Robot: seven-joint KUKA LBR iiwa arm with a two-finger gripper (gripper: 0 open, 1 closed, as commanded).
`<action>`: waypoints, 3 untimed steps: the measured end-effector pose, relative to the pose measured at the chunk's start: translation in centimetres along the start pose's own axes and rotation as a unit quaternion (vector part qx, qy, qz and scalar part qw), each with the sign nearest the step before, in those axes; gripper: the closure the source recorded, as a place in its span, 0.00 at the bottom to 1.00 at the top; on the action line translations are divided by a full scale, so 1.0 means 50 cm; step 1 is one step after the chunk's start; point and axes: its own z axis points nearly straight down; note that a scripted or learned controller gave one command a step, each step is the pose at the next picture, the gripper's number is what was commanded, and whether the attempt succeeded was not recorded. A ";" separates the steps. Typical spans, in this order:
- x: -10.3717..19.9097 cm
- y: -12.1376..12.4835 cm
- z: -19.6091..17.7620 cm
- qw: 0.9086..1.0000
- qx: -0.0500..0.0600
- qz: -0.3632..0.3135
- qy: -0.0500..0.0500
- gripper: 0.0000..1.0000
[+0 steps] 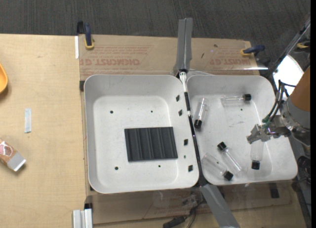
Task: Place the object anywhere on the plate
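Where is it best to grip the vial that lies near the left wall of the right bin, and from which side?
Grip the vial at the middle of its clear tube, probably from straight above. It lies flat, nearly lengthwise along the wall, black cap toward the camera, so the fingers should close across its narrow width. The bin wall stands close on its left, so little room there.

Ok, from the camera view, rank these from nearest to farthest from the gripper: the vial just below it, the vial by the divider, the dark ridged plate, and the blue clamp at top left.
1. Vial below the gripper, right bin; gripper.
2. Vial by the divider, right bin's left side.
3. Dark ridged plate, left bin.
4. Blue clamp, top left on the cardboard.
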 end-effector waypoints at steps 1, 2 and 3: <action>0.148 0.012 -0.258 0.998 -0.001 -0.070 -0.001 1.00; 0.333 0.024 -0.152 0.999 0.000 -0.034 0.000 1.00; 0.502 0.051 -0.013 0.998 0.001 -0.056 0.000 1.00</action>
